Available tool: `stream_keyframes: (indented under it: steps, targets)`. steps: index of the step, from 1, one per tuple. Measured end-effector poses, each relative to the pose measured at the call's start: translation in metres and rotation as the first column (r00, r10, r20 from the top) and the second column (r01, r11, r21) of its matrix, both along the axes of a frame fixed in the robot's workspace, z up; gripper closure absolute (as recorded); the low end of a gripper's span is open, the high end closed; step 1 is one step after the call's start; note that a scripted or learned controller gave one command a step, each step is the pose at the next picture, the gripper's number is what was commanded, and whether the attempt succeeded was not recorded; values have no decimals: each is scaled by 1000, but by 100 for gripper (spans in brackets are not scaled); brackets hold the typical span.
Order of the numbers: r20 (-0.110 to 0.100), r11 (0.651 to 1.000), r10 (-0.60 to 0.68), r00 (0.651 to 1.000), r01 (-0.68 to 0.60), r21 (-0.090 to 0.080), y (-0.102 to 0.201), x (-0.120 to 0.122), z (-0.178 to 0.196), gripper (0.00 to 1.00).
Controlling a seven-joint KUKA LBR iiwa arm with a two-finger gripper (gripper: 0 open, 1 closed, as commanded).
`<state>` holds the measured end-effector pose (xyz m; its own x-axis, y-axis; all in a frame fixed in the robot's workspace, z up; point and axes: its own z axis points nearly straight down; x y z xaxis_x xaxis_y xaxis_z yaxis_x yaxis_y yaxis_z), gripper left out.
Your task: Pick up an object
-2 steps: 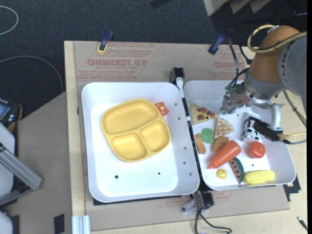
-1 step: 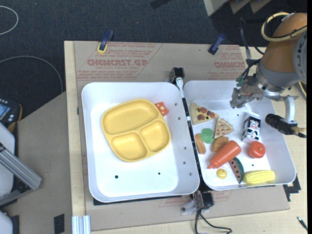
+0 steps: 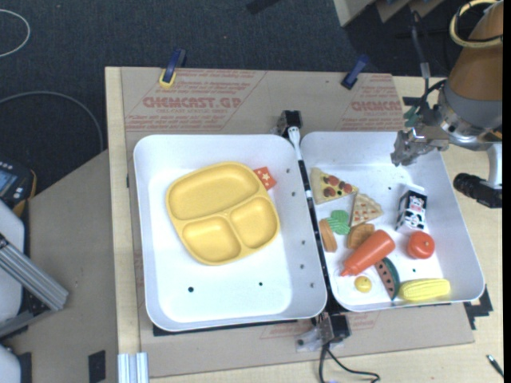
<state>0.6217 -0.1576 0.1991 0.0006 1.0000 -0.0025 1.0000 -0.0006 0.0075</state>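
- Camera view: the grey pincer is hovering over the right shallow white bin's far edge — I cannot tell its state.
- Small black-and-white carton is lying just below it, untouched.

A yellow divided tray lies in a white bin; the carrot is orange, the tomato red.

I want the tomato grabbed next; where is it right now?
The tomato lies in the right bin, near its right wall, just below the small cow-print carton and above the corn cob.
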Motion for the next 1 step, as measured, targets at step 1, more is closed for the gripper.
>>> stream_keyframes:
  steps: [1]
  targets:
    - [-1,1000,1,1000,-1,1,0,1,28,100]
